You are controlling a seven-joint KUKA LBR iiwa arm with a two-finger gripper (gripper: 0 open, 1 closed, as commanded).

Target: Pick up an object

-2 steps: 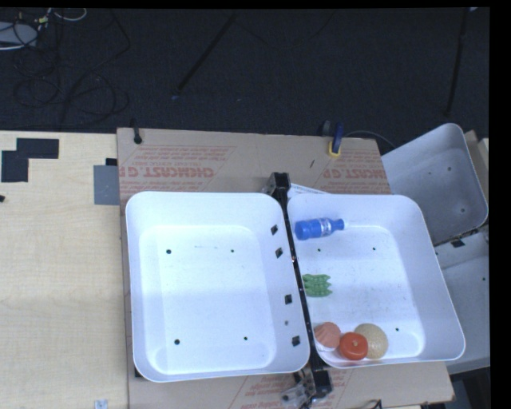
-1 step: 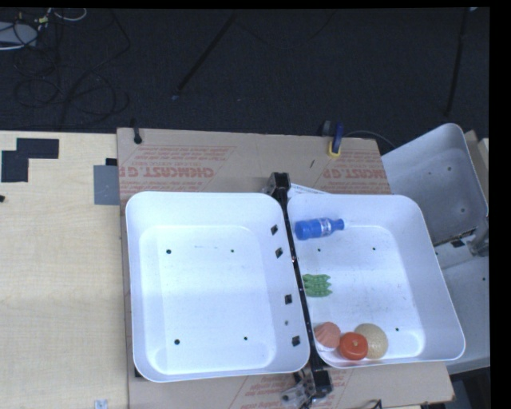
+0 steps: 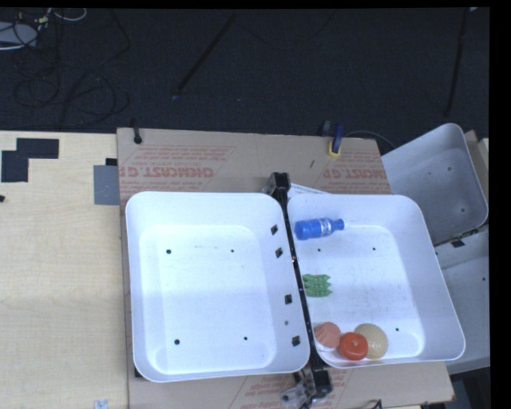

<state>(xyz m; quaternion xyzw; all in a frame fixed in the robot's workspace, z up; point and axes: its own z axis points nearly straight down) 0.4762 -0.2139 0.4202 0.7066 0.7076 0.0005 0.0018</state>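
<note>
Two white bins (image 3: 144, 240) on cardboard (image 3: 200, 164), perhaps cables (image 3: 48, 20) behind

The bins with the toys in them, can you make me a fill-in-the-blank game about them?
1. The blue bottle lies in the ____ bin.
2. The small bumpy thing below the bottle is colored ____.
3. The red round thing sits between a pink piece and a ____ ball.
4. The bottle lies on its ____.

Missing words: right; green; tan; side
</note>
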